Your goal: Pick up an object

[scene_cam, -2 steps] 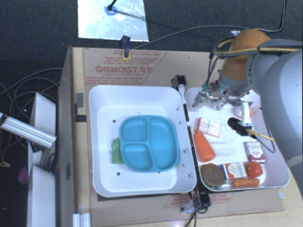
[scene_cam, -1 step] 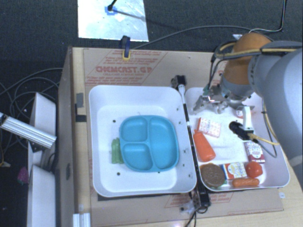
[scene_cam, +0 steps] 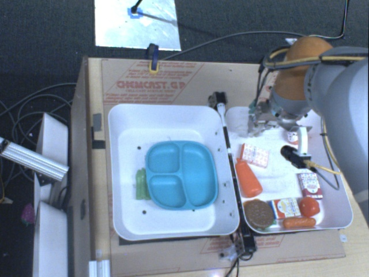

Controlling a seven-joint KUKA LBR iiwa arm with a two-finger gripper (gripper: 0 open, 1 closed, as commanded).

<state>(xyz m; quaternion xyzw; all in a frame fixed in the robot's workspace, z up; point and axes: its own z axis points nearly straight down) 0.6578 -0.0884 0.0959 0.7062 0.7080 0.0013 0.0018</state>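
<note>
A grey arm (scene_cam: pixel 337 97) with an orange band (scene_cam: pixel 300 62) reaches in from the right and bends down over the far end of the right bin (scene_cam: pixel 346 209), likely lowering its end effector (scene_cam: pixel 260 123) toward something to pick; whether it is spread or pressed together cannot be told, and nothing is seen held in it. The pickable things lie in this right bin: a red-and-white packet (scene_cam: pixel 255 155), an orange carrot (scene_cam: pixel 249 179) against the inner wall, a brown patty (scene_cam: pixel 259 213), a small carton (scene_cam: pixel 309 183), a tomato (scene_cam: pixel 309 206) and a sausage (scene_cam: pixel 298 223) bunched at the near end. The left bin (scene_cam: pixel 124 126) holds a blue divided plate (scene_cam: pixel 181 175) with a green piece (scene_cam: pixel 141 184) touching its left edge. Both bins sit side by side on the bench (scene_cam: pixel 173 79).
</note>
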